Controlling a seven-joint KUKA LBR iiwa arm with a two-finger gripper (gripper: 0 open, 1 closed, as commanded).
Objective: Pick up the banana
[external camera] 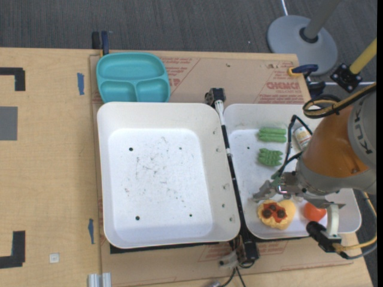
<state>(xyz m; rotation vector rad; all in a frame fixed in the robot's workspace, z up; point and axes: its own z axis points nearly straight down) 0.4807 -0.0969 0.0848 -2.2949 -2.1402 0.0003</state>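
The bench [48, 160] is covered in brown cardboard with strips of blue and black tape. The left bin [105, 160] sits on it and holds only dark specks and scuffs on its floor. Just behind the left bin's back edge lies a teal tray [133, 76] with three compartments. At the left bin's right back corner stands a black clamp [214, 94], and a dark bar runs forward from it along the left bin's right side.

Touching that side is the right bin [239, 142]. In it, going away from the left bin, lie two green pods, one [272, 134] towards the back and one [270, 156] just in front of it. Nearer the front is a yellow tart [276, 213] with red bits on top. An orange-red lump [312, 210] is just beyond the tart, and a small bottle [301, 137] is beyond the back pod.

The gripper [274, 190] hangs low just above the tart, between it and the front pod. I cannot tell whether it is wide or narrow, and nothing can be seen in its hold. The arm [335, 154] covers the part of the right bin farthest from the left bin. I cannot tell where the banana lies or how it looks.
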